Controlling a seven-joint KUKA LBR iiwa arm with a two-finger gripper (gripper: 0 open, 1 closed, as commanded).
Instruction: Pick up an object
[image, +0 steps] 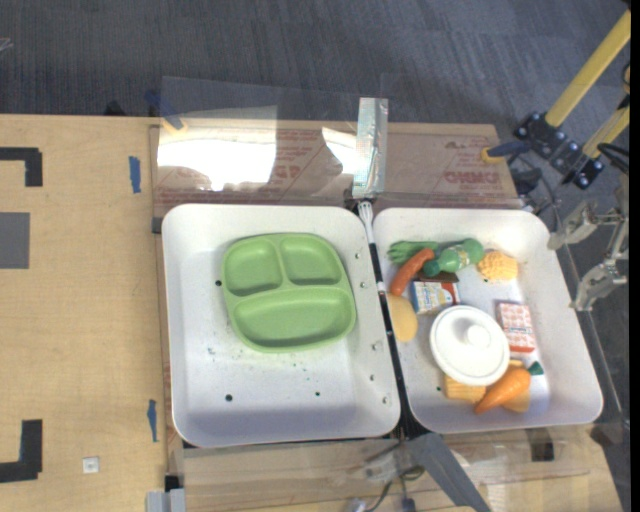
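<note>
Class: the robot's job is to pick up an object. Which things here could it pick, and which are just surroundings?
Could pick: green tray, white lidded bowl, two carrots, small cartons, corn.

Surroundings: two white bins, cardboard bench.

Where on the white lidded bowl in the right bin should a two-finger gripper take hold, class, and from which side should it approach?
Probably the small raised knob at the centre of the white lidded bowl, approached from straight above. The bowl's round body looks wide for two fingers, and the orange carrot, the small red-and-white carton and other toy food crowd its sides. This may lift the lid alone.
</note>
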